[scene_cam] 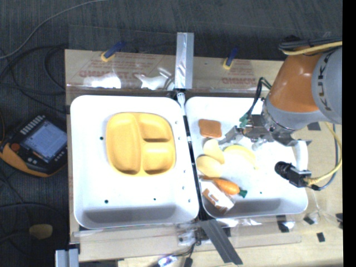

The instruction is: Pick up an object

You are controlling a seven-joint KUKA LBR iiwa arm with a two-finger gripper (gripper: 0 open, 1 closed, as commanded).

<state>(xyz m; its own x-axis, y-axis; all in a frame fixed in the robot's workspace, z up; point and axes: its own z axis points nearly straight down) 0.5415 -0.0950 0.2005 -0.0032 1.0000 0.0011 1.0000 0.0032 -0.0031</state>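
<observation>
**End effector low in the right bin, among the toy food**

My arm (303,88) comes in from the right, orange band above the wrist, and my end effector (245,135) sits low over the right bin (278,202). Whether it is released or clenched I cannot tell; the wrist hardware hides it from above. Nothing shows as grasped.

Right bin contents, clustered toward its left side:
- brown square piece (210,128), near the top, just left of my end effector
- pale yellow round piece (240,154), directly under my end effector; contact unclear
- two cream oval pieces (210,157), touching each other, just left of the yellow one
- carrot (228,186), orange with a green tip, lying below the ovals
- small brown and white item (217,199) at the bottom left corner, touching the carrot; too small to identify

Left bin (89,204): a yellow divided tray (140,143), lying flat, roughly centred.

A black cylindrical fitting (289,172) hangs off my arm over the right side of the right bin.

Beyond the worktop (83,71), on the floor at left, a handheld pendant (36,144) with a screen.
</observation>
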